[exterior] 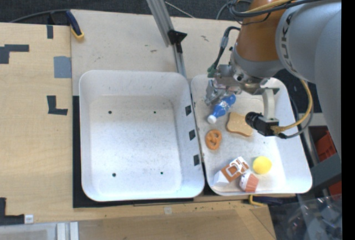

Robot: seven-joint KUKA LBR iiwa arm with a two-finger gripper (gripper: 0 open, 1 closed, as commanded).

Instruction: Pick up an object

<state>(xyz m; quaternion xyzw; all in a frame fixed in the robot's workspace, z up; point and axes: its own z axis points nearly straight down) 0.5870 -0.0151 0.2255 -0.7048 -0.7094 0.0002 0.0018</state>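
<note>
Where the gripper (218,91) hangs, a blue bottle (221,108) lies just below

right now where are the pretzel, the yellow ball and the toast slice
pretzel (213,139), camera view, on its middle loops
yellow ball (262,164), camera view, on the top of its round face
toast slice (239,124), camera view, on its flat tan face

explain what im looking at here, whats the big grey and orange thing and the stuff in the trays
It is a robot arm, seen by one camera fixed above the bench, looking down at a slant. The arm reaches in from the right. At its tip is a pincer, hanging over a small blue bottle in the right bin. That bin also has a toast slice, a pretzel, a yellow ball and an orange-and-white carton. The left bin sits beside it. I cannot tell whether anything is gripped.
</note>
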